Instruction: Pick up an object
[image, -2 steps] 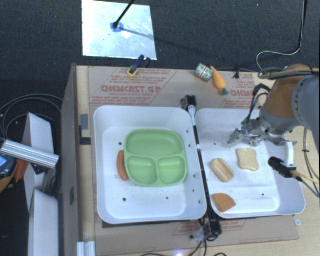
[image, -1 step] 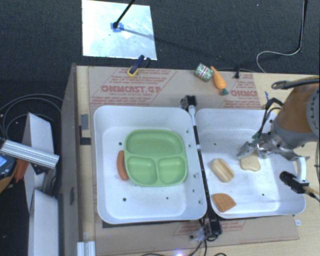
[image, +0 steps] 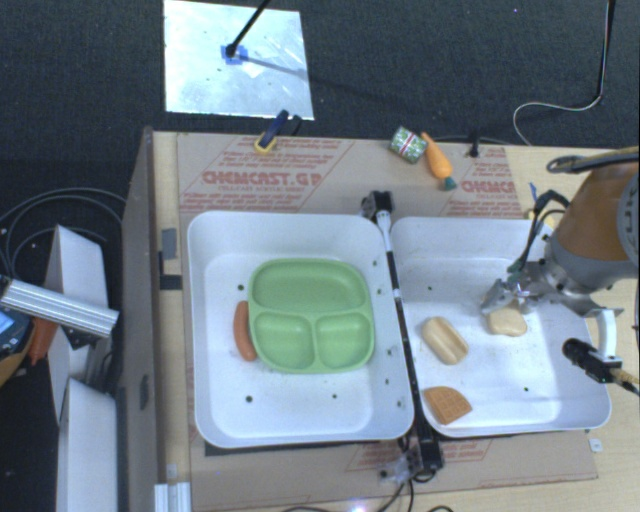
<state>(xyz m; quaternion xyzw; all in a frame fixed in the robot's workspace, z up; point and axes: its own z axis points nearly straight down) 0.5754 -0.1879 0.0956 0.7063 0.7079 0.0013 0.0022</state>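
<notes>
At the near edge of the right bin (image: 570, 405) lies a flat orange-brown piece like a cracker (image: 446, 404), close to the wall between the two bins. A little farther in sits a tan bread roll (image: 444, 339) — long and rounded, lying at a slant. To its right, a bit farther back, is a small pale yellow lump (image: 508, 322), maybe a toy potato.

The gripper (image: 508, 297) is right above that lump, on its far left side. Its metal tips are down at the lump, but I cannot tell if they are apart or together, or if they touch it. The grey arm (image: 590, 265) with its orange band (image: 595, 210) comes in from the right.

The left bin (image: 215, 330) holds a green plate (image: 310, 314) with three parts, one big part on the far side and two small ones on the near side. An orange-red sausage (image: 242, 330) lies just beside the plate's left edge, long way near to far.

Both bins rest on a brown surface (image: 300, 165) with red letters. On its far side are a small green can (image: 408, 143) and a toy carrot (image: 438, 160), near each other — and farther left, a yellow and black clip (image: 275, 132). Past the surface, on the dark floor, lies a shiny silver sheet (image: 238, 60).
</notes>
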